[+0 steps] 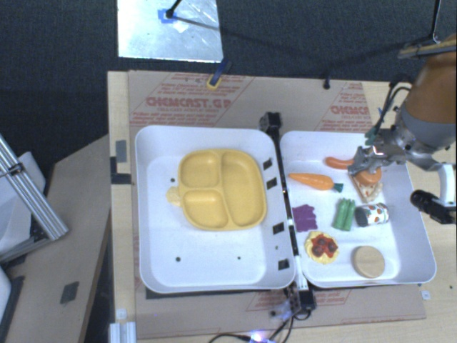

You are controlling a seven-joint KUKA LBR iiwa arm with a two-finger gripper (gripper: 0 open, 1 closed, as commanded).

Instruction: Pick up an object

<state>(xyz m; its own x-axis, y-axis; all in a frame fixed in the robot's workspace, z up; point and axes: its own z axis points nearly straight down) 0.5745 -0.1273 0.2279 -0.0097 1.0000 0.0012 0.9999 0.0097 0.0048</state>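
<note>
Arm is in from the right, gripper low over the right bin, at its upper right part. It sits right on top of an orange-and-white toy piece, looks like a pizza slice or similar. I can't tell from here whether the gripper is apart or closed, and I can't see anything clearly clamped in it, so I'm not calling this a grasp.

My read on progress: approach is done, pick is not confirmed. Still left: close on the piece, lift it clear of the bin. Nothing looks lifted; the piece seems to rest on the bin floor.

Other candidates in the right bin: carrot left of the gripper, an orange sausage-shaped item just above it, purple piece, green vegetable, small can just below the orange-and-white piece, mini pizza, round tan disc. Left bin holds a yellow divided plate.

Writing: the cardboard sheet under the bins reads "CHEMCAST GP" in red, printed more than once, partly covered by the bins. The can has a label, too small to read. Foil-looking panel at the top, no text I can make out.
</note>
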